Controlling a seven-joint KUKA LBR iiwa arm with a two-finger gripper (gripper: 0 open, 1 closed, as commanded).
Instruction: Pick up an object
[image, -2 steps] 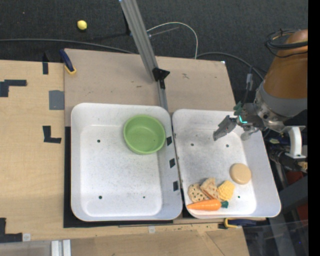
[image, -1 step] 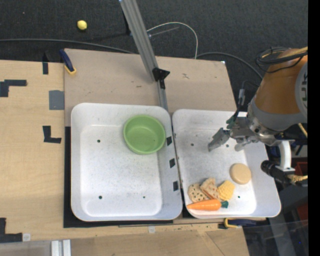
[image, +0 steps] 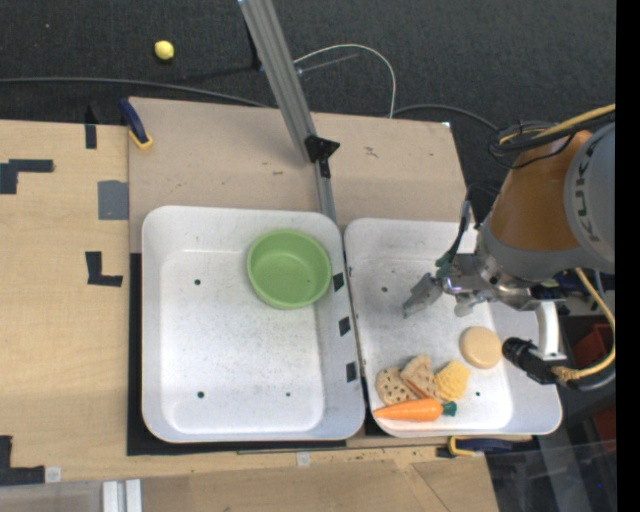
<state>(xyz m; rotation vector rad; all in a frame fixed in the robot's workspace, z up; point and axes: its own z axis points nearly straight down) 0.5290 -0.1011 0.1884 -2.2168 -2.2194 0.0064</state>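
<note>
Even overhead light, slightly soft.

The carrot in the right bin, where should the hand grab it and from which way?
Probably across the middle of the orange body, from straight above. The carrot lies flat along the right bin's near wall, green tip toward the arm. The crackers crowd its far side, so finger room there looks tight.

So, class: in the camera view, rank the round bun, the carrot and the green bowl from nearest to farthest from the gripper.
From the gripper:
1. Round bun, right bin, just below-right.
2. Carrot, right bin's front edge.
3. Green bowl, left bin, across the divider.
</note>
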